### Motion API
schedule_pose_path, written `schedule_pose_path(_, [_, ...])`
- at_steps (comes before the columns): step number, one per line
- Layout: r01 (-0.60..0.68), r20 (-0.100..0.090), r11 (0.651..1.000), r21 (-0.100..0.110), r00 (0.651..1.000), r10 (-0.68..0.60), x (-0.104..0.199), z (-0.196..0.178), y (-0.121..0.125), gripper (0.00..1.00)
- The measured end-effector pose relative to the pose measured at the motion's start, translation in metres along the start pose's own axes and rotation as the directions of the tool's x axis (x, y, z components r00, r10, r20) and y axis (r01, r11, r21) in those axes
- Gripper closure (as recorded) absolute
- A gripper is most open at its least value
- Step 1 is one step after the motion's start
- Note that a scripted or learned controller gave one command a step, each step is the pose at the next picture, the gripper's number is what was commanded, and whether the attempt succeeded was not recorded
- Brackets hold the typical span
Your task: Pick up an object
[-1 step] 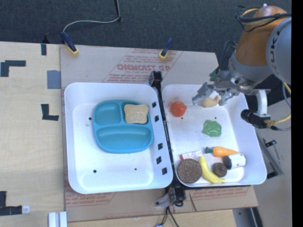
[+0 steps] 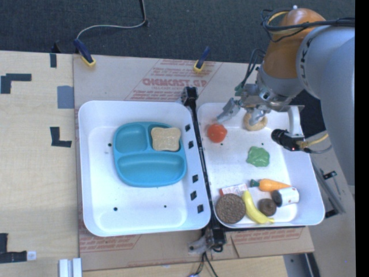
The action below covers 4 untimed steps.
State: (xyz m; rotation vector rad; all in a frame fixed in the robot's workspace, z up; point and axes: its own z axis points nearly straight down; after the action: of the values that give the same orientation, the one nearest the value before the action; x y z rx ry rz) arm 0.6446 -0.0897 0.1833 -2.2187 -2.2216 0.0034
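The gripper (image 2: 244, 109) hangs over the far part of the right bin (image 2: 300, 172), just beside a tan ring-shaped pastry (image 2: 255, 120) and near a red tomato (image 2: 217, 133). In the left bin (image 2: 92, 172), a blue divided plate (image 2: 144, 166) bears a slice of toast (image 2: 166, 138) in its far right compartment.

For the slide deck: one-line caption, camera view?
Gripper hovers above right bin, near tomato.

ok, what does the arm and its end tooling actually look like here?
The arm is smooth light grey with a glossy orange band above the wrist. Thin black cables loop over the orange section and run down to the gripper, a small grey metal unit with slim jaws. A black cylindrical part sits beside the wrist.
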Motion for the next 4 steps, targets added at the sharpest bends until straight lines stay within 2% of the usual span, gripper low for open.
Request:
schedule_pose_path(1, [0.0, 0.001, 1.0, 0.001, 1.0, 0.0, -0.005, 0.066, 0.023, 0.0])
schedule_pose_path(2, [0.001, 0.001, 1.0, -0.004, 1.0, -0.001, -0.006, 0.098, 0.014, 0.0])
schedule_pose_path(3, [0.0, 0.0, 1.0, -0.004, 1.0, 0.0, -0.004, 0.098, 0.024, 0.0])
schedule_pose_path(4, [0.0, 0.001, 1.0, -0.004, 1.0, 0.0, -0.004, 0.098, 0.024, 0.0])
